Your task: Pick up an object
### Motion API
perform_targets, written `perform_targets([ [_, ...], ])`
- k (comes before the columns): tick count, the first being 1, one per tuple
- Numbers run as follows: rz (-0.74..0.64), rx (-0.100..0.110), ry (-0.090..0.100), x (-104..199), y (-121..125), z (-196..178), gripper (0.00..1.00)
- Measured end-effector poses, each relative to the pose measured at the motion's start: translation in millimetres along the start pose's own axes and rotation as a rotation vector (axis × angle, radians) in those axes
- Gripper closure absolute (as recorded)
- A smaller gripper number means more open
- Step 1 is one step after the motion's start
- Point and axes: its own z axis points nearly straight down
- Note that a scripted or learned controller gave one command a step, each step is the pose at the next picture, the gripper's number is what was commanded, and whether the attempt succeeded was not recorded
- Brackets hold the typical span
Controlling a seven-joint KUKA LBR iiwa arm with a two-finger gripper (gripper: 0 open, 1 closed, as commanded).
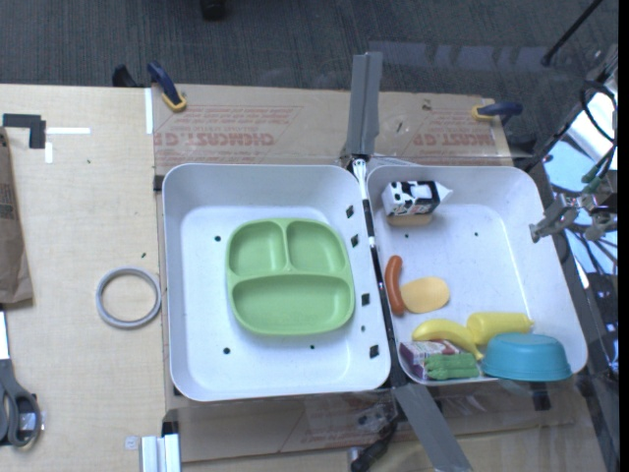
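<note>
The left bin (187,264) holds a green divided plate (290,278) lying flat at its middle. In the right bin (511,254), a black-and-white carton (413,200) lies near the far wall. A red-orange sausage (394,283) lies by the left wall, touching a round orange-yellow piece (426,295). Along the near wall sit a yellow banana (444,333), a second yellow piece (503,323), an upside-down blue bowl (526,357) and a green item on a purple packet (447,366), all crowded together.
A grey post (364,106) stands at the far end of the seam between the bins. On the bench to the left lie a tape ring (129,296), scissors (18,416) and a brown bag (12,224). Clamps (169,88) hold the cardboard behind the bins.
</note>
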Motion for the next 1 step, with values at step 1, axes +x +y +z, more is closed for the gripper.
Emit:
perform_targets([
  [1,-0.068,-0.001,0.001,34.3,2.0,186.7,0.0],
])
